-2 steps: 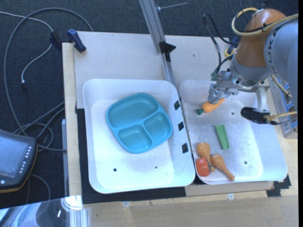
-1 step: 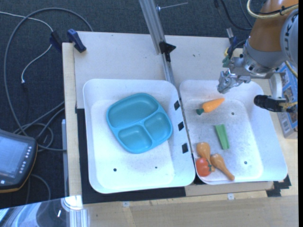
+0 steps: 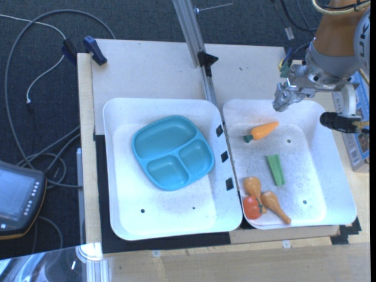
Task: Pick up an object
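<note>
In the right bin [image 3: 329, 175] lie an orange carrot [image 3: 262, 130] near the back, a green stick [image 3: 274, 170] in the middle, and a red tomato [image 3: 251, 207] at the front left beside two tan drumstick-shaped pieces [image 3: 269, 199]. My gripper [image 3: 283, 100] hangs above the bin's back edge, up and to the right of the carrot, apart from it. Nothing shows between its fingers.
The left bin [image 3: 117, 157] holds a blue divided plate [image 3: 173, 151]. A metal pole [image 3: 191, 22] rises at a slant behind the gap between the bins. Black clips [image 3: 224, 155] sit along the bins' shared edge. Cables lie on the dark floor at the left.
</note>
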Tool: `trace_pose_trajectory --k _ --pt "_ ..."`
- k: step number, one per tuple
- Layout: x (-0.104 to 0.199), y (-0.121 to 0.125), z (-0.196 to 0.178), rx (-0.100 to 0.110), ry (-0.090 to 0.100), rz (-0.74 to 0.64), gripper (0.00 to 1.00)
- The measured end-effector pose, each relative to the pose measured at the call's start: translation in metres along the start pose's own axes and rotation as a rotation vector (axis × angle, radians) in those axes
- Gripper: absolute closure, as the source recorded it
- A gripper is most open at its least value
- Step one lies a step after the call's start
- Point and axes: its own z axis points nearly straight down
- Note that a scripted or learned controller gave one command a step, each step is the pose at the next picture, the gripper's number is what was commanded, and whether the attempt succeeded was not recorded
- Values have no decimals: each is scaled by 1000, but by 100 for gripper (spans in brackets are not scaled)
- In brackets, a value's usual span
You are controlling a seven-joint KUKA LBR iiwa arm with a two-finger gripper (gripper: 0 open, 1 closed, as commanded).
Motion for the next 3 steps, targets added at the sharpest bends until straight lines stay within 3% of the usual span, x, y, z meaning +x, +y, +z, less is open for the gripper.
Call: trace_pose_trajectory --k 3 --pt "154 -1 17 9 4 -5 100"
